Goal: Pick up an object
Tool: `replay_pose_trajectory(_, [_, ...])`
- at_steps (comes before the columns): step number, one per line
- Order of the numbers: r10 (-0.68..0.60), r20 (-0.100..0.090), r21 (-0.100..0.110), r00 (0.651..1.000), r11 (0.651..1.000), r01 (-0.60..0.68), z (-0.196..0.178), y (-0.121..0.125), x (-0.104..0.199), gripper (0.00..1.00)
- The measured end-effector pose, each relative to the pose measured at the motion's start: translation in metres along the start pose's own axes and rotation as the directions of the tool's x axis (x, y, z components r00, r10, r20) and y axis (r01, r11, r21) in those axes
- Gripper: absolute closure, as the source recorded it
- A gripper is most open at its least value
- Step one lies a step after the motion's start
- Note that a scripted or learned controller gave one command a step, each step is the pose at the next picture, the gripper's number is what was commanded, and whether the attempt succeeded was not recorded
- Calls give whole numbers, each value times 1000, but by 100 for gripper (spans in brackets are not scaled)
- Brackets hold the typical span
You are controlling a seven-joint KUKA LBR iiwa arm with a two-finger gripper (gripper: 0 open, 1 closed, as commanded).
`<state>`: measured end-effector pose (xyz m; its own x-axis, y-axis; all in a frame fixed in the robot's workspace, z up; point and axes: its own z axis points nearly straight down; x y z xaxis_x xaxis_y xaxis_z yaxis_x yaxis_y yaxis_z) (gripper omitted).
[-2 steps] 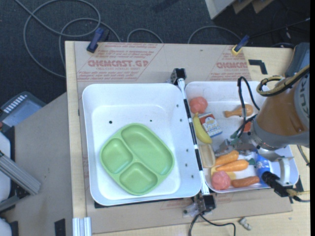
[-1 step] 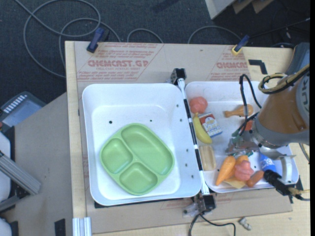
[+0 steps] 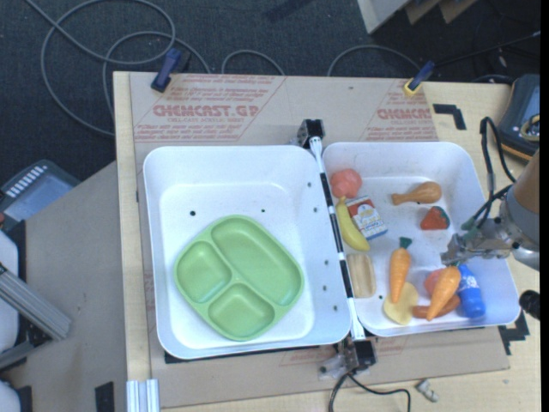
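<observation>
We see the arm reaching in over the counter's (image 3: 214,101) right edge, its grey wrist low over the right bin (image 3: 403,153). The gripper (image 3: 467,249) hangs near that bin's right wall, just above a blue bottle (image 3: 470,292); whether it is open or closed we cannot tell, and we see nothing held in it.

The right bin holds the toy food: a pink ball (image 3: 346,182) at its upper left, a banana (image 3: 350,227) along its left wall, a small carton (image 3: 370,217) touching the banana, a drumstick (image 3: 418,195) near the top, a strawberry (image 3: 435,218) beside it, a carrot (image 3: 399,269) in the middle, and a second carrot (image 3: 443,291) leaning against the blue bottle near the lower right corner. The carton's print is too small for us to read.

The left bin (image 3: 223,170) carries a green divided plate (image 3: 239,276) toward its lower edge.

On the counter's far edge we read "CHEMCAST GP" in red, printed twice.
</observation>
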<state>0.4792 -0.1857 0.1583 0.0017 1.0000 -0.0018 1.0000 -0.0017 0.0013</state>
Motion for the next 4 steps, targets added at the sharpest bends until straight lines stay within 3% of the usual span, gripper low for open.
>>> replay_pose_trajectory(1, [-3,-3,3,1000,1000,3,-9,0,55,100])
replay_pose_trajectory(2, [-1,-3,3,1000,1000,2,-9,0,54,0])
replay_pose_trajectory(3, [-1,-2,2,1000,1000,1,74,-1,67,0])
replay_pose_trajectory(4, [-2,0,-2,1000,1000,2,-52,57,11,0])
